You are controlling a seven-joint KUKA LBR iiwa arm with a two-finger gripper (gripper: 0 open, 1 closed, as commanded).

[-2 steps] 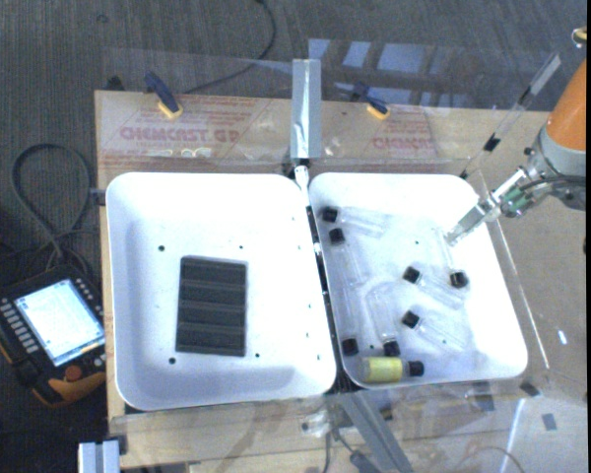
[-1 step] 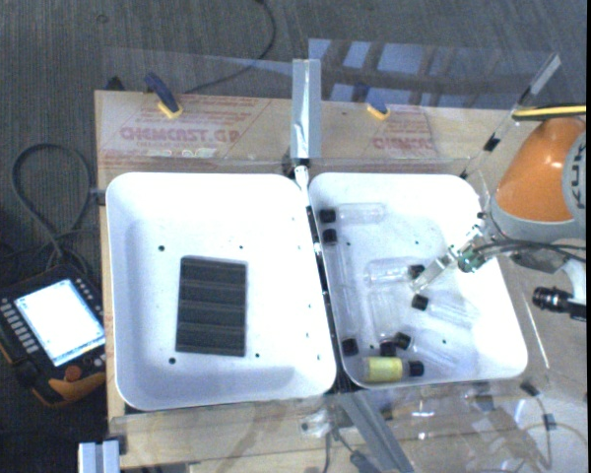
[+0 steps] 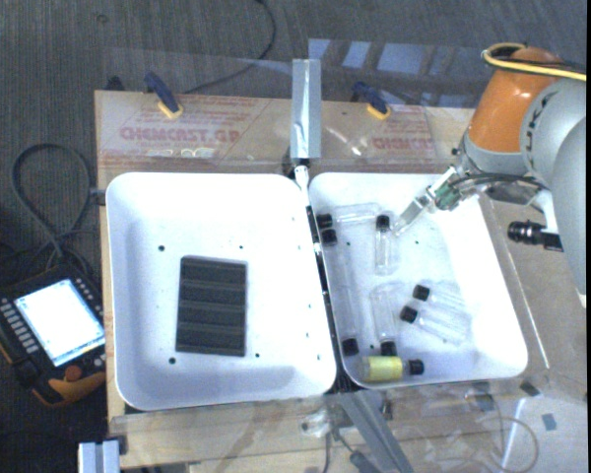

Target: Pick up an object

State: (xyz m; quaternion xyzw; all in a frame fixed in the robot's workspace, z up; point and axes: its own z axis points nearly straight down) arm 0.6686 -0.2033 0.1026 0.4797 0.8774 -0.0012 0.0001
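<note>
Wooden bench bearing two shallow white bins, side by side. Target candidates lie in the right-hand white bin (image 3: 502, 294): several clear plastic vials with black caps (image 3: 414, 313), scattered, plus one yellow-filled vial (image 3: 386, 367) against the near wall. Two-finger gripper (image 3: 406, 217) is low over the bin's far half, beside an upright clear vial (image 3: 382, 242); nothing visible between its tips, and its opening cannot be told. Left-hand white bin (image 3: 138, 205) holds a dark ribbed rectangular block (image 3: 213, 305). Recommendation: centre over one isolated vial, close across its narrow width, clear of the walls.
</note>
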